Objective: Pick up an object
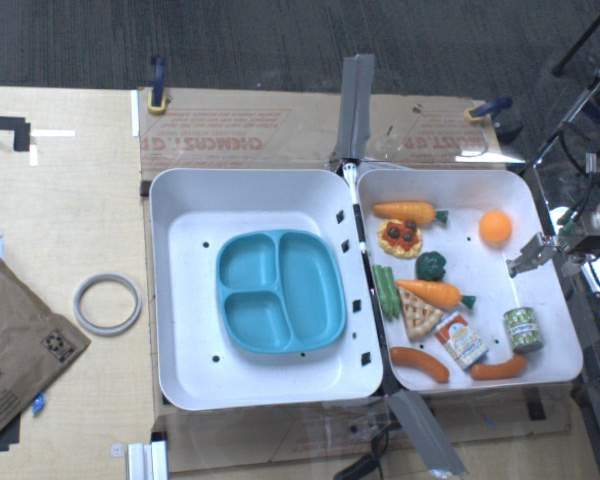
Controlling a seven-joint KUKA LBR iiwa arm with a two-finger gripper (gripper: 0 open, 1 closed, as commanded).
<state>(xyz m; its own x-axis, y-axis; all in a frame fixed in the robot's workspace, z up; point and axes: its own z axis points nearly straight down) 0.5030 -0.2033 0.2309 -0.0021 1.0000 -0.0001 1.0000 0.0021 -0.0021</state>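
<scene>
While the gripper [532, 258] is seen at the right edge of the right bin [540, 203], just inside the rim approx. midway along it, nothing is seen between its fingers; how far they're parted can't be told. The toy food is spread over that bin: an orange ball [495, 226] near the right edge, close to the gripper; a carrot [405, 210] toward the far left corner, w/ a small pizza [399, 237] beside it; a broccoli piece [431, 265] at centre; a green bean pod [385, 290] along the left edge; a 2nd carrot [432, 293] and a waffle wedge [418, 314] next to it. Along the near edge are placed a sausage [419, 364], a small carton [463, 342], another sausage [498, 369] and a green can [522, 329]. A teal divided plate [280, 291] is set in the left bin [180, 268].
</scene>
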